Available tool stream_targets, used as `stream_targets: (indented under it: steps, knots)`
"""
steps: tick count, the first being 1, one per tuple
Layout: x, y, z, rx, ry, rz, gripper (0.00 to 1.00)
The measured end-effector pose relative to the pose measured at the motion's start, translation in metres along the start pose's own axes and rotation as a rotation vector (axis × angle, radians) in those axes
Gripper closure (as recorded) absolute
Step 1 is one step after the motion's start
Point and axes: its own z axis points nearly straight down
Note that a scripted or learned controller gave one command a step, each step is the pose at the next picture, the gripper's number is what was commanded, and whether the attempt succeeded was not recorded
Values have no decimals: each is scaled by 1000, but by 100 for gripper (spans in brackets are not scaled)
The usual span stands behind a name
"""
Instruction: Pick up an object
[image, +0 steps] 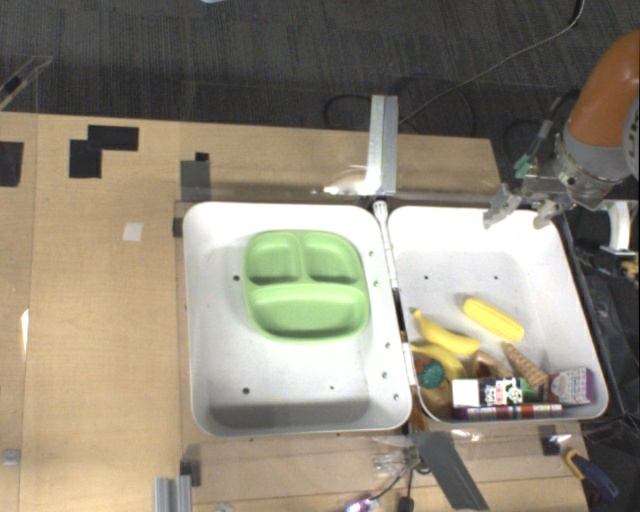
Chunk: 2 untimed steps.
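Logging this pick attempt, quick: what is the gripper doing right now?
Gripper: open, holding nothing, above the far right corner of the right bin, apart from the objects heaped at its near side.

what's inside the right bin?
Right bin: corn, banana, a teal thing, carton, cone, purple pack, crowded at the near edge. Whatever lies under that pile is hidden.
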Motion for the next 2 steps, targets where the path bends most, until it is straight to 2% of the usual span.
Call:
stream_targets:
  steps: [1,2]
  knots:
    - [-4,-67,87,2,0,-57,0]
    - [0,-107,103,-10,-2,-44,0]
